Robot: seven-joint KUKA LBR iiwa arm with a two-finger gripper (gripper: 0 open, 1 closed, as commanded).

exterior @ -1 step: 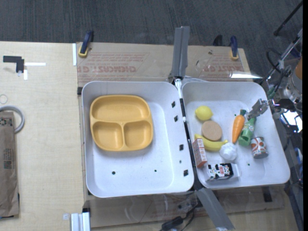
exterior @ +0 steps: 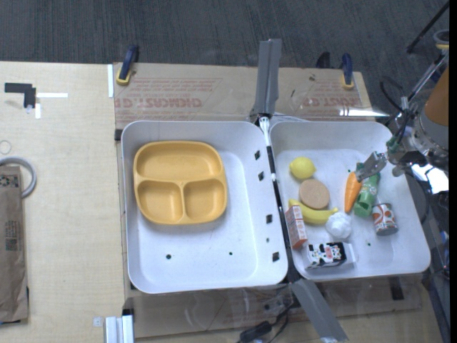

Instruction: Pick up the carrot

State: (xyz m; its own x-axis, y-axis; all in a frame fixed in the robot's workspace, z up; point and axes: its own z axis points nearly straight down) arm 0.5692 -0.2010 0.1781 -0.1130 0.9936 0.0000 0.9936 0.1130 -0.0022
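The orange carrot (exterior: 351, 190) lies upright-slanted in the right bin (exterior: 403, 252), near its right-hand middle, with a green piece (exterior: 365, 196) touching its right side. My gripper (exterior: 370, 166) hangs just above and to the right of the carrot's upper end, coming in from the arm (exterior: 432, 131) at the right edge. Nothing visibly sits in the gripper; the carrot rests on the bin floor.
The right bin also holds a lemon (exterior: 303, 167), a brown disc (exterior: 314, 193), a banana (exterior: 319, 214), a white bulb (exterior: 339, 225), a red carton (exterior: 296, 224), a can (exterior: 384, 219) and a cow-print carton (exterior: 328, 254). A yellow divided plate (exterior: 181, 182) sits in the left bin (exterior: 207, 270).
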